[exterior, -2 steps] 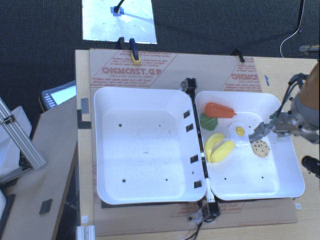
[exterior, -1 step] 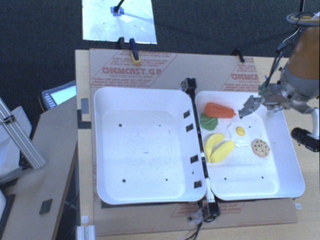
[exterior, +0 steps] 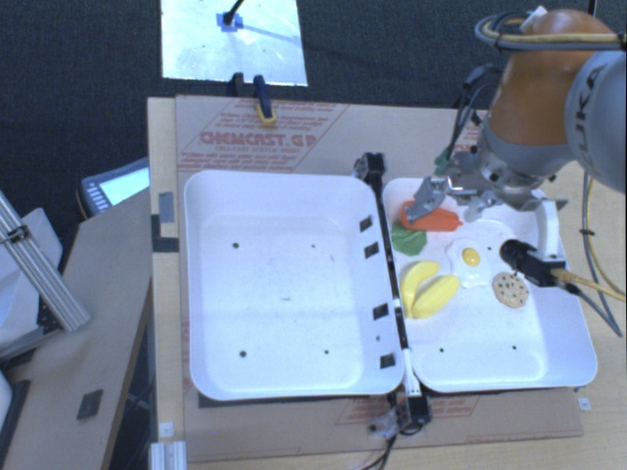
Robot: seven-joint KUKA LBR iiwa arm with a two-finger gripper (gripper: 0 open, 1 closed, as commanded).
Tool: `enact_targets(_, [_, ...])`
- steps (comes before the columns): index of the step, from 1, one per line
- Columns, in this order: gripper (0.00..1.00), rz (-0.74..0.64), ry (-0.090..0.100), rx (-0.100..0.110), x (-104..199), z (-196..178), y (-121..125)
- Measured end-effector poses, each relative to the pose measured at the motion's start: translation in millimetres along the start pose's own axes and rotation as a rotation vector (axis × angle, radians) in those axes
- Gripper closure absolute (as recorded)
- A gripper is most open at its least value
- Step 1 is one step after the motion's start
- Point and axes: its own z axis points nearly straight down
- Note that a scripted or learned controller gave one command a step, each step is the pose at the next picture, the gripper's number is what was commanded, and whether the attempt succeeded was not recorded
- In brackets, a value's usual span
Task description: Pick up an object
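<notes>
Bench: pale board with red lettering, against dark carpet at the top of the frame. A shiny square sheet lies at upper centre-left, with a yellow-tipped clamp just below it on the board's far edge. At lower left, a grey side table and a slanted metal rail.

Two white bins sit side by side, joined along the centre by black clips. Left bin: bare floor with a few dark specks, all rims free. Right bin: near half of floor open; objects crowd the far left part.

Objects in right bin: orange carrot toy on a green leaf piece, near the far left corner; yellow banana pieces just below; fried egg toy at centre; cookie to its right.

Arm enters from upper right, orange band uppermost, wrist tilted down-left. Gripper sits low over the carrot toy's left end; fingers hard to resolve, cannot tell apart or together, or whether touching. Black cable fitting hangs beside the cookie.
</notes>
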Motion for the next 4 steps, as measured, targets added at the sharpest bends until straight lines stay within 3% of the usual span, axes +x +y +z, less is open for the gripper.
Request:
enact_targets(1, [0.0,0.003,-0.002,-0.007,39.3,0.2,86.4])
enact_targets(2, [0.0,0.003,0.0,-0.001,104.7,-21.3,83.6])
enact_targets(3, [0.0,0.008,-0.003,0.001,99.7,-20.3,83.5])
enact_targets(4, [0.0,0.003,0.0,0.001,168.6,-7.1,83.7])
